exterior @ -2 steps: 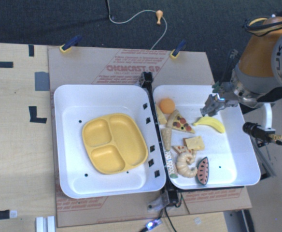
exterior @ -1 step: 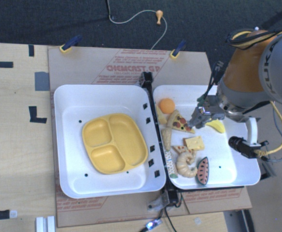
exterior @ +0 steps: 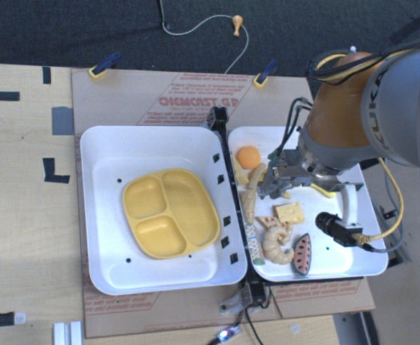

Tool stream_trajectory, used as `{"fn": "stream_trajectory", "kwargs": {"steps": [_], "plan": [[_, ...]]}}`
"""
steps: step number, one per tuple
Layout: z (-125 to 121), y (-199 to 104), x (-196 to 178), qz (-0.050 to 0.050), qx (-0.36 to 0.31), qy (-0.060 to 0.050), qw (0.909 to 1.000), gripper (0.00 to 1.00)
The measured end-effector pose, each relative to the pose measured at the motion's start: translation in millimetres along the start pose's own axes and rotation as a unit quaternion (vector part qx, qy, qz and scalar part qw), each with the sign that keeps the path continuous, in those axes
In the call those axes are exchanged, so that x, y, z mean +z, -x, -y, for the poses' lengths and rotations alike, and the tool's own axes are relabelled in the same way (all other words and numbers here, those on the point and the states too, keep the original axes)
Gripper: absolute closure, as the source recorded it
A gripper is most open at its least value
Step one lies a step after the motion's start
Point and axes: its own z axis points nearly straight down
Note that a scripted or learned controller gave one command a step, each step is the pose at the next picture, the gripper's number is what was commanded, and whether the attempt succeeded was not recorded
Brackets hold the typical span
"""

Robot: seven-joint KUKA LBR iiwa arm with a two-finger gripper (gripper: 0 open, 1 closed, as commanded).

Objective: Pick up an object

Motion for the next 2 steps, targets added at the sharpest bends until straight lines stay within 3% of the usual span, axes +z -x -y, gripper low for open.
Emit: {"fn": "stream_trajectory", "kwargs": {"steps": [1, 2], "plan": [[27, -35, -17, 0.000, 0.000, 0.000, 1.0000, 1.00], [25, -31, 3, 0.001, 0.002, -0.001, 1.0000, 1.00]]}}
